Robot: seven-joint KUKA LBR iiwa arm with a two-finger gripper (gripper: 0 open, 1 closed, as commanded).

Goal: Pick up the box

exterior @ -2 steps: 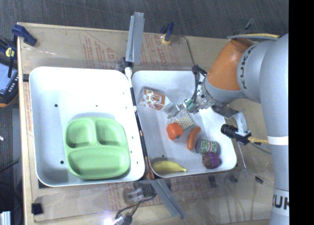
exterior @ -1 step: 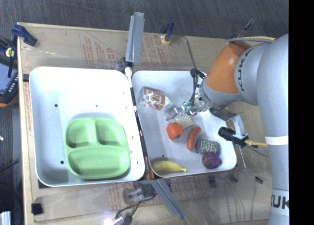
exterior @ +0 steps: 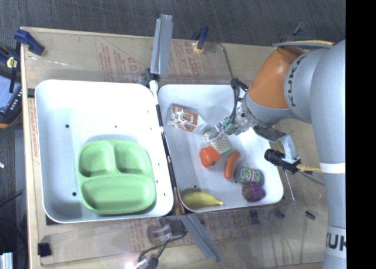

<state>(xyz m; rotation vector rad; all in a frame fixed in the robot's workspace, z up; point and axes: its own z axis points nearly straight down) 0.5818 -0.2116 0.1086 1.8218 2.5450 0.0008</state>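
The box point(exterior: 183, 118) is a small orange and white carton lying flat in the upper left part of the right bin point(exterior: 194, 94). My gripper point(exterior: 220, 140) hangs over the middle of that bin, to the right of the box and a little nearer the front, apart from it. It sits just above an orange-red round fruit point(exterior: 208, 157). The grey arm with its orange band point(exterior: 276, 83) reaches in from the right.
In the right bin lie an orange carrot-like piece point(exterior: 231, 165), a small can point(exterior: 249, 175), a purple item point(exterior: 254, 191) and a banana point(exterior: 202, 199) at the front. The left bin point(exterior: 59, 103) holds a green divided tray point(exterior: 116, 177).
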